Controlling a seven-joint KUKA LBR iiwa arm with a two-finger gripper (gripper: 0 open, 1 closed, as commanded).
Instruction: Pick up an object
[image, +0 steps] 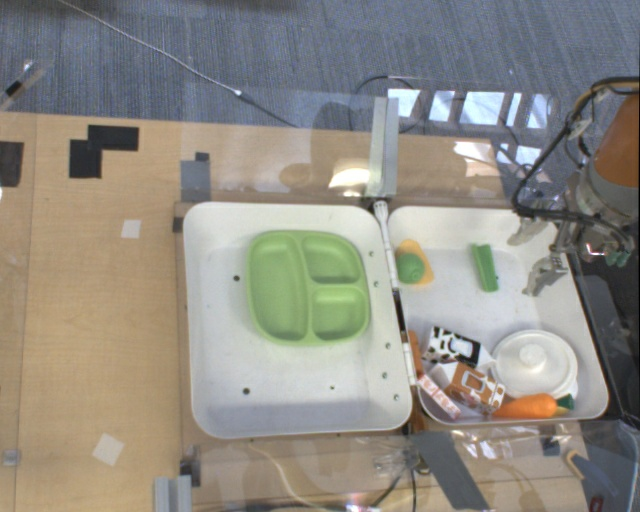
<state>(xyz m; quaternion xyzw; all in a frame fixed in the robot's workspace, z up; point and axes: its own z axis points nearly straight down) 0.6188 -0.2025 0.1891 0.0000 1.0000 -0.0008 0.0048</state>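
We see our claw (540, 256) with its fingers apart and holding nothing at three o'clock, over the right bin (590, 400), near the green block (485, 268).

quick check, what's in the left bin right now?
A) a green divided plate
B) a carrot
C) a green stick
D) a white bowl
A: the green divided plate lies alone in the left bin; the carrot, white bowl and green stick all sit in the right bin.
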